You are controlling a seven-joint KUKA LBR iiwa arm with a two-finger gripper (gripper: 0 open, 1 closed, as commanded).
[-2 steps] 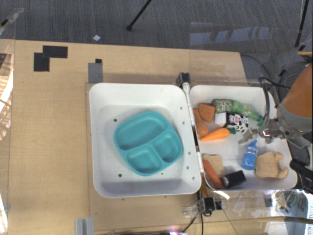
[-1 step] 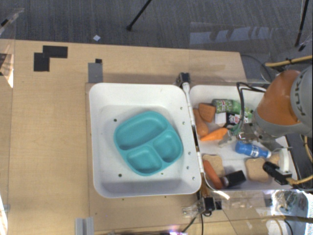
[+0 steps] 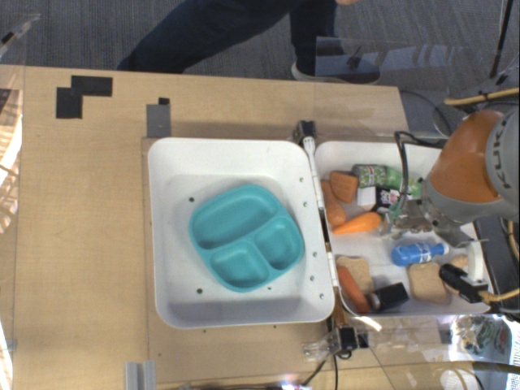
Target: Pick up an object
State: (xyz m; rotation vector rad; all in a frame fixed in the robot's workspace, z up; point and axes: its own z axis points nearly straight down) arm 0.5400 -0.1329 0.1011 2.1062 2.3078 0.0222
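The arm hangs over the right bin (image 3: 479, 254), near the tabletop's right edge; its claw (image 3: 396, 218) sits low among the clutter, and I cannot tell how it is set. Just beside it lies an orange carrot (image 3: 357, 224), with a blue bottle (image 3: 418, 253) nearer the front edge; the left bin (image 3: 162, 218) holds a teal divided plate (image 3: 246, 236). To do this well, I reckon it should settle squarely over the carrot's middle; close firmly; lift straight up, clear of its neighbours.
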